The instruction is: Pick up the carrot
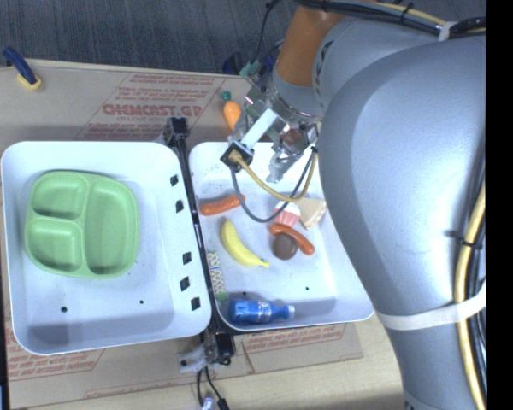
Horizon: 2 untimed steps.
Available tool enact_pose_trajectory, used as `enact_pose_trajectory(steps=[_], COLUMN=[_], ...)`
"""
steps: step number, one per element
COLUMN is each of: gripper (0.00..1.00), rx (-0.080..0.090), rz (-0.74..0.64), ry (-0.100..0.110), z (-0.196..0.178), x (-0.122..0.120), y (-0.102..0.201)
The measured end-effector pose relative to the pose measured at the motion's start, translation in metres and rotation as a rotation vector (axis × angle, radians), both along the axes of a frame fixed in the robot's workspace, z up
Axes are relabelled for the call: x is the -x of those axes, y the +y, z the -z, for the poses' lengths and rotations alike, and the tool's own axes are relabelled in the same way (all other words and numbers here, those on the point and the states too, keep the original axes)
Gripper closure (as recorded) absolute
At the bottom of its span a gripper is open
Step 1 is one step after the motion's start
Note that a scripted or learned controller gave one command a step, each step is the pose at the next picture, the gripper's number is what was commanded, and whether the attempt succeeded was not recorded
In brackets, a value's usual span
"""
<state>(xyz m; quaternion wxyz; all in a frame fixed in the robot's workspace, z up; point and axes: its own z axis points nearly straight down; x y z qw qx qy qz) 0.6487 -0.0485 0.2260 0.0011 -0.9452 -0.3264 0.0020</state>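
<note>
1. Your carrot is, as best I can judge, the orange tapered piece lying flat in the right bin, close to its left wall and about midway along it
2. It lies roughly crosswise to that wall. The banana is near it on the front side, but the two are apart
3. Beware a second orange piece on the bench just beyond the bin's far left corner. It seems to have a green end and could be mistaken for the target
4. The gripper hangs over the far part of the right bin, apart from the carrot. Cables and housing clutter it, so you cannot tell whether the claw is apart or together, and nothing shows in its grasp
5. Expect a light, stiff toy, probably with a smooth, somewhat slippery skin. It should not crush or break, but its round body can roll or squirt out of a pinch
6. Take it across its middle, or a little toward the thicker end, closing across the narrow width
7. The wall leaves little room on the left, so come straight down and keep clear of the rim
</note>
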Motion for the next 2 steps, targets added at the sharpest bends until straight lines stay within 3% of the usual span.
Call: enact_pose_trajectory(steps=[1,2], gripper=[0.00,0.00], rx=[0.002,0.000], rz=[0.422,0.271], ry=[0.001,0.004], z=[0.018,0.035], x=[0.005,-0.001], y=[0.081,0.048])
